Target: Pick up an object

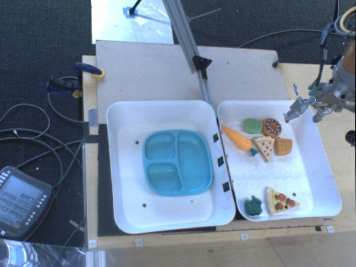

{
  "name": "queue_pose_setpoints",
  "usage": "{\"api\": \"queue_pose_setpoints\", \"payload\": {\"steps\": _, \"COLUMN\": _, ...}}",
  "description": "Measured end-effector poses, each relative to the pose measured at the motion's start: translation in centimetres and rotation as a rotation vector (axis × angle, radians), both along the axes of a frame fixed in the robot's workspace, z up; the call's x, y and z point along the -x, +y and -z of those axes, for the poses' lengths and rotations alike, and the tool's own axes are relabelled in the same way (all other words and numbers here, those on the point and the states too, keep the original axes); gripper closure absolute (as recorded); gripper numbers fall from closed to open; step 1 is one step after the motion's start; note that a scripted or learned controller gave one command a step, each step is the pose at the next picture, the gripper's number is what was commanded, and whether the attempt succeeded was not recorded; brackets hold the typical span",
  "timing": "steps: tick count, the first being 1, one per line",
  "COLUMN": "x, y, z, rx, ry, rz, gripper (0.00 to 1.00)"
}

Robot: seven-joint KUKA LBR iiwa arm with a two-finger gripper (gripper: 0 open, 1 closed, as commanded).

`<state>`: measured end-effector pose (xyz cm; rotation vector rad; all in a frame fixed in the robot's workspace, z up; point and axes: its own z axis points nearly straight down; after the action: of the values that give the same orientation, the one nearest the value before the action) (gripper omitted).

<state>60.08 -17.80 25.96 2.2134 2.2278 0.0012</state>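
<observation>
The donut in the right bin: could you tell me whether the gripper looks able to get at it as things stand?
Probably yes: the donut lies uncovered, with the gripper just beside it at upper right. The waffle and green piece crowd it closely.

Two white bins sit side by side: the left bin (125, 204) bears a blue divided plate (178, 162). The right bin (314, 174) holds a carrot (237, 138), a donut (272, 127) and a pizza slice (281, 201). The gripper (303, 109) hangs over its upper right rim.

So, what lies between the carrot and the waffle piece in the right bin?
In the camera view, a toy pizza slice lies between the carrot and the waffle piece; it touches the waffle's left edge.
</observation>
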Motion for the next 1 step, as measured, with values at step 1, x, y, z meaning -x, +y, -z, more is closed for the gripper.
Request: {"api": "queue_pose_setpoints", "payload": {"steps": 1, "x": 0.0, "y": 0.01, "z": -0.01, "rx": 0.0, "ry": 0.0, "rz": -0.001, "gripper": 0.0}}
